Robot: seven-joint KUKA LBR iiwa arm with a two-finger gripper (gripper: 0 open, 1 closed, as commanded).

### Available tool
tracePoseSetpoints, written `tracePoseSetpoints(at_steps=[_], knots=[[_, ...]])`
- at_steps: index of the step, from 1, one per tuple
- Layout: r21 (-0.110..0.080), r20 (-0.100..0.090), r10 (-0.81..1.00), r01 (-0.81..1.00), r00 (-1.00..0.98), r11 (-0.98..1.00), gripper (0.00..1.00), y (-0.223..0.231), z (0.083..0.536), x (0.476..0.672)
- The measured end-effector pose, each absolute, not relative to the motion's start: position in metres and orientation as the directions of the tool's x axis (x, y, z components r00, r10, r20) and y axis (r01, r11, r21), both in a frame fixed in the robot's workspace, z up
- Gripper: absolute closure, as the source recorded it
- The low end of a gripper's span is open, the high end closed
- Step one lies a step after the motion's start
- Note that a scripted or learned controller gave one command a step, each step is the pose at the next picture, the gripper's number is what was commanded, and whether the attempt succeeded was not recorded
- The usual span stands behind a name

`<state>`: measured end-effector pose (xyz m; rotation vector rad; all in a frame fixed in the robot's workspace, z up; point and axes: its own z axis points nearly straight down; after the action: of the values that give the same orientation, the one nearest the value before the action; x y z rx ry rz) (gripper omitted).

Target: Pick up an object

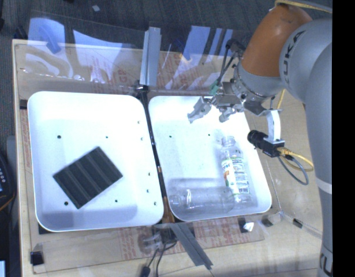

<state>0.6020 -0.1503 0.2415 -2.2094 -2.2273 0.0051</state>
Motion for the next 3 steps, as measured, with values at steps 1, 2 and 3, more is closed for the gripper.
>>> tracePoseSetpoints(at_steps=[1,2,3], knots=[[-0.003,0.001,0.997,0.997,-0.076,0.076,0.0,-0.203,0.215,0.547],[-0.006,0.002,0.994,0.994,-0.11,0.11,0.0,-0.209,0.189,0.561],[-0.007,0.005,0.989,0.989,-0.147,0.147,0.0,-0.208,0.189,0.558]])
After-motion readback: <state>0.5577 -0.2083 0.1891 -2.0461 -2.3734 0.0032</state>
